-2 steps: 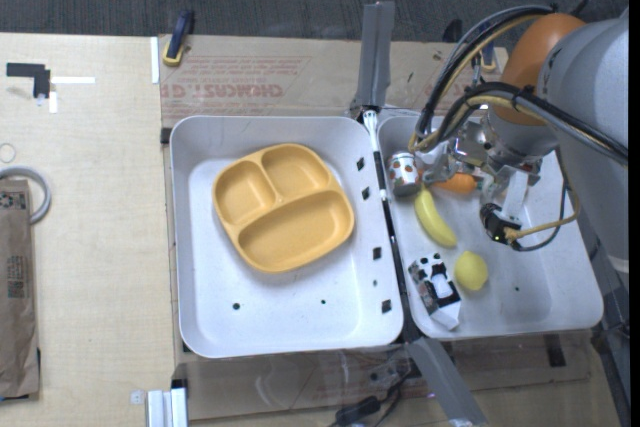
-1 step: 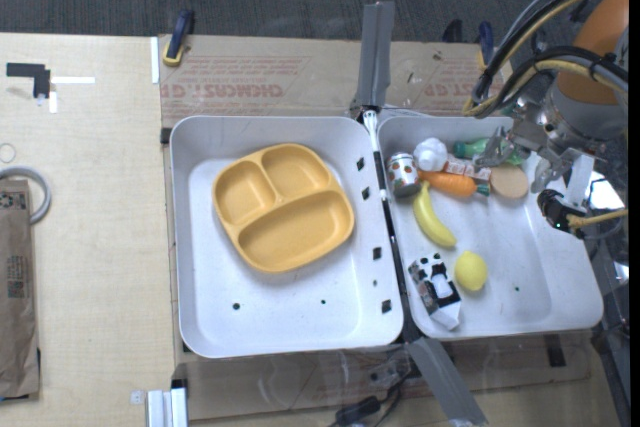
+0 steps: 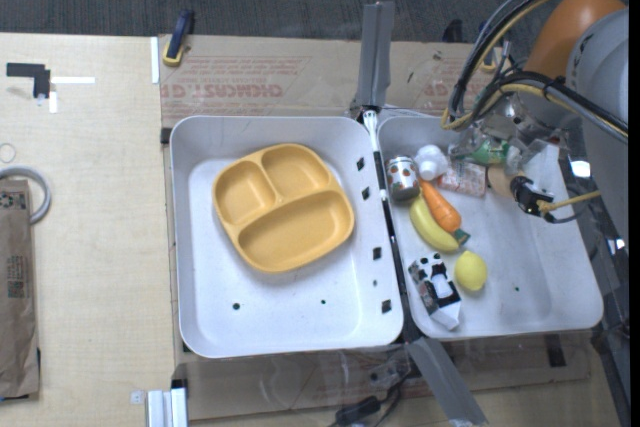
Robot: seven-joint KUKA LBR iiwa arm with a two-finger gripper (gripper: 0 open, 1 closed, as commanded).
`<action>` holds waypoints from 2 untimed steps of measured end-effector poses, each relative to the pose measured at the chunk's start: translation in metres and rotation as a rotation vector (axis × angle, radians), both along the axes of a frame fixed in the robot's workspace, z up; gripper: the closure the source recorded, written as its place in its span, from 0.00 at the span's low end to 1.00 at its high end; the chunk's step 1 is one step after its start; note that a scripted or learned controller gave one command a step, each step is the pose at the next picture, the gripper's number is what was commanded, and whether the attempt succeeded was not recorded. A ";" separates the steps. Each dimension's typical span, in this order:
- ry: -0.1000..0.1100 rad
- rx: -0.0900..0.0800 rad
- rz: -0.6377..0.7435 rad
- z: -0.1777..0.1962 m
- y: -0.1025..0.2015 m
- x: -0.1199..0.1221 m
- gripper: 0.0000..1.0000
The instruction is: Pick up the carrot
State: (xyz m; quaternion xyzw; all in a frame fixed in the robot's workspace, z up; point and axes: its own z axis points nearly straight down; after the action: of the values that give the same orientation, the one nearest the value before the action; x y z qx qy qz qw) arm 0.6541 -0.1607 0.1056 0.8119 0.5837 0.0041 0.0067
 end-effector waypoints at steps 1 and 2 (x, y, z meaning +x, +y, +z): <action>0.016 0.005 -0.113 -0.007 0.066 -0.041 0.00; 0.016 0.005 -0.113 -0.007 0.066 -0.041 0.00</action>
State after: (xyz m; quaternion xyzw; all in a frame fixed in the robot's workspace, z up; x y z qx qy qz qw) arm 0.6133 -0.0950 0.0984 0.8436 0.5370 -0.0013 0.0004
